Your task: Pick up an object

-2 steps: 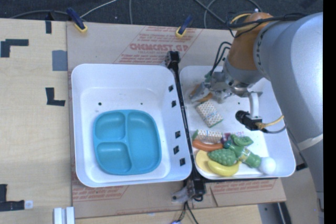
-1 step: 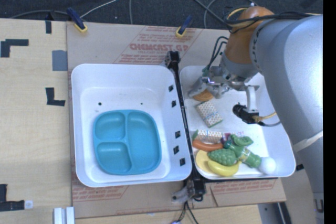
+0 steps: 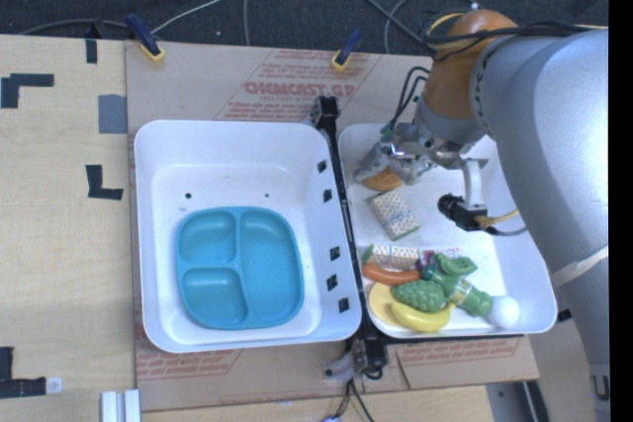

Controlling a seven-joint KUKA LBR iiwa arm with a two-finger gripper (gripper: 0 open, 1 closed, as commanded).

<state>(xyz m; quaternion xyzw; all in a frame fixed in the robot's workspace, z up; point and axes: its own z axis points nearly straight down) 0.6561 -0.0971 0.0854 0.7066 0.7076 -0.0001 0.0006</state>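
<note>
The arm reaches into the right bin [image 3: 529, 296], and its jaws [image 3: 394, 163] hang low over the far left corner of that bin, just above a tan, bread-like piece [image 3: 380, 180] that lies directly beneath them. Whether the jaws are released or clenched cannot be told from this slant (the wrist hardware hides the tips), and nothing shows between them, so no object is judged held. Just nearer the camera than the jaws lies a small patterned block [image 3: 394, 212]. Well beyond that, against the near wall, toy food is heaped: a carrot [image 3: 389, 276], a banana [image 3: 417, 315] and green vegetables [image 3: 443, 284]. Away to the side, across the divider, the left bin [image 3: 158, 153] carries a blue sectioned plate [image 3: 238, 267]. The tan piece, lying isolated, seems the likely target.
</note>
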